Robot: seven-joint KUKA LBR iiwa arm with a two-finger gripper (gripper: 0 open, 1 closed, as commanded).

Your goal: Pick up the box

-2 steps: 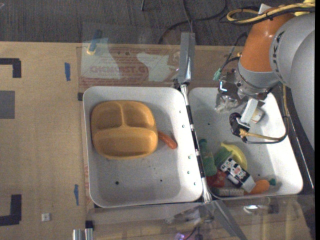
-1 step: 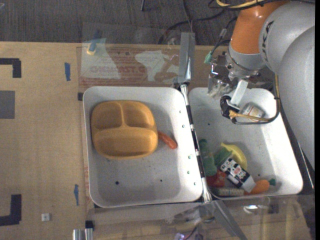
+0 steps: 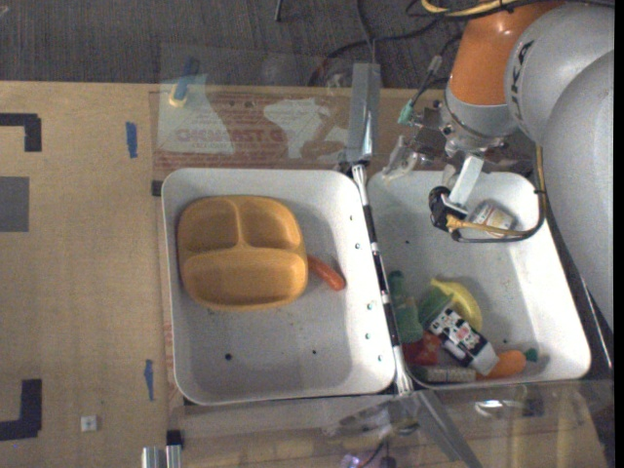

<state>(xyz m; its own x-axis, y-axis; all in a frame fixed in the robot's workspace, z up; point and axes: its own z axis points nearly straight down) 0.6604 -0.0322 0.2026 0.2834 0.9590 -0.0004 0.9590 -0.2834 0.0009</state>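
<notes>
The box (image 3: pixel 460 335) is small, with a black, white and red print. It lies flat near the front of the right bin (image 3: pixel 546 300), among other toys. My gripper (image 3: pixel 411 152) hangs over the far left corner of that bin, below the orange wrist band, well away from the box. Nothing shows between the gripper and the box but bare bin floor.
Around the box lie a yellow toy (image 3: pixel 466 300), a green toy (image 3: pixel 405 310), a red piece (image 3: pixel 421 351) and an orange carrot (image 3: pixel 507 363). The left bin (image 3: pixel 283 359) holds a yellow divided plate (image 3: pixel 241 250) and an orange piece (image 3: pixel 328 274). A metal divider (image 3: pixel 363 125) stands behind the bins.
</notes>
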